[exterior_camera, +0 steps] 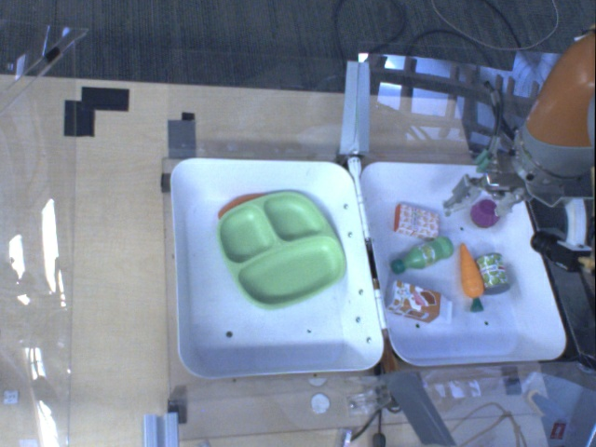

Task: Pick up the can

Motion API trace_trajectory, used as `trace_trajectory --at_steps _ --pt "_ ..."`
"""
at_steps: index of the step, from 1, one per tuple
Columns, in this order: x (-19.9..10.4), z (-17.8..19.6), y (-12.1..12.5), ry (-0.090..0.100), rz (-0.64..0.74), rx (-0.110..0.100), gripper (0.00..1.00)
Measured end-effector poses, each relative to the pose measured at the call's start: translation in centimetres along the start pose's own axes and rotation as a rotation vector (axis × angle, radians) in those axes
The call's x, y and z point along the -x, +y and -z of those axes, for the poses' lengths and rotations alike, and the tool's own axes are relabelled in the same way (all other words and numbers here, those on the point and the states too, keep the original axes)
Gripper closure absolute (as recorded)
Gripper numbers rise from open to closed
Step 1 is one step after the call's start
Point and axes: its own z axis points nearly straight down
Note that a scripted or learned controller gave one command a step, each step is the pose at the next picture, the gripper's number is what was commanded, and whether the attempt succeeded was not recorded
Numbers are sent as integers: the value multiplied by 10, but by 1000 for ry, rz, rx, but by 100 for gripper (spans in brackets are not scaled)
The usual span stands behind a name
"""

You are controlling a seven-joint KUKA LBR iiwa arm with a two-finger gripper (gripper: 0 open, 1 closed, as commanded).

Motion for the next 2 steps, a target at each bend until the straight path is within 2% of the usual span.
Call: trace_trajectory --at_steps 1,2 --pt "48 -107 0 0 -92 2 0" --pt "49 -109 -57 0 -24 6 0"
